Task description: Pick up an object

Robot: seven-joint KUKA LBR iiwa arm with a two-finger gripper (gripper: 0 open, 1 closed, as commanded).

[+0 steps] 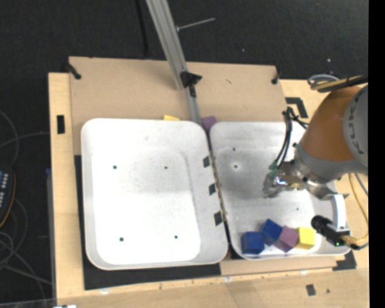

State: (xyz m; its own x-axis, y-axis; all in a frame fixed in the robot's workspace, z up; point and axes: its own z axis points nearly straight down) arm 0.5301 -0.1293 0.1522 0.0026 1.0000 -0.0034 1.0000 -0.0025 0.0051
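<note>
Here the grey arm with its orange band (pixel 330 130) reaches in over the right-hand shallow white bin (pixel 244 146), and its two-finger gripper (pixel 274 183) hangs above the middle of that bin's floor, a little toward the right wall. Whether the gripper is spread or pressed together cannot be told from this slant; nothing shows pinched in it.

The loose pieces lie clustered along the near edge of the right bin, toward its near right corner, well apart from the gripper and nearer the camera than it. From left to right they are a dark blue block (pixel 253 242), a second blue block (pixel 272 229) set just behind it and touching, a purple block (pixel 287 238) and a yellow block (pixel 307 237), each close against the next.

The left-hand shallow white bin (pixel 147 191) sits beside it, the two sharing a middle divide. Behind the bins' far edges a small yellow piece (pixel 171 117) and a small purple piece (pixel 208 122) peek out on the brown bench board (pixel 128 88).
</note>
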